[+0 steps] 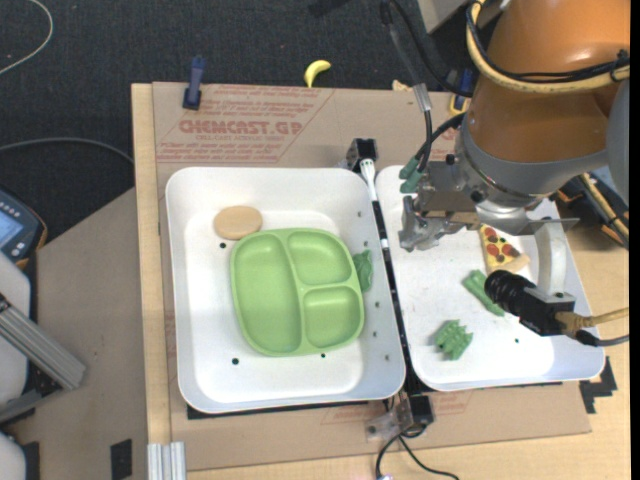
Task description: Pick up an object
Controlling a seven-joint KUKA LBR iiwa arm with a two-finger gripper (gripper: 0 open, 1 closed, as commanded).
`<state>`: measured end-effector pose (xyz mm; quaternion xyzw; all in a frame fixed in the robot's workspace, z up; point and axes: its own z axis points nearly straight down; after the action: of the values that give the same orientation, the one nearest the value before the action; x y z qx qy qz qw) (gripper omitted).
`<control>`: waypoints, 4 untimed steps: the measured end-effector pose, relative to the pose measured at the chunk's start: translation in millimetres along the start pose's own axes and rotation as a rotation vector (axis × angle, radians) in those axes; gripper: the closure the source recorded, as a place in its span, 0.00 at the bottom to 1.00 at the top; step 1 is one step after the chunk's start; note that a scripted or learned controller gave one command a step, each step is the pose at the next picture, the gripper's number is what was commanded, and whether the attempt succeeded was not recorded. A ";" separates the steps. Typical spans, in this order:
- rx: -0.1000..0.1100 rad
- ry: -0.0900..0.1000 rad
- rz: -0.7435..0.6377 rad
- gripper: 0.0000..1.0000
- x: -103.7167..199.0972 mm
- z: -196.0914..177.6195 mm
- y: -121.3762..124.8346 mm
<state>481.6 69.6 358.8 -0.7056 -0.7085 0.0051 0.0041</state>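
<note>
My gripper (420, 230) hangs over the upper left part of the right bin (560, 363), close to the wall shared with the left bin. A toy pizza slice (501, 250) lies just to its right, partly under the arm. Below that slice a green strip (477, 291) pokes out, and a small green leafy piece (452, 339) lies near the bin's front. In the left bin (195, 298) a green divided plate (296, 290) sits in the middle, with a tan round cookie (238, 222) at its upper left and a small green piece (363, 268) against its right edge.
The bulky orange and grey arm covers the right bin's back right part. A black clip (361, 153) sits at the top of the seam between the bins. On the board behind, a blue clamp (193, 81) and a yellow piece (317, 70) lie outside the bins.
</note>
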 end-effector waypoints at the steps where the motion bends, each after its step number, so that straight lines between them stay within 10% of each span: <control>1: -0.020 0.002 0.004 1.00 -16.5 -59.6 -2.5; 2: 0.000 0.000 0.003 1.00 14.7 60.9 -3.1; 4: -0.020 0.003 0.001 1.00 40.8 -3.4 -1.6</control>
<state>479.8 110.4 362.1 -0.7059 -0.7083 -0.0031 -0.0016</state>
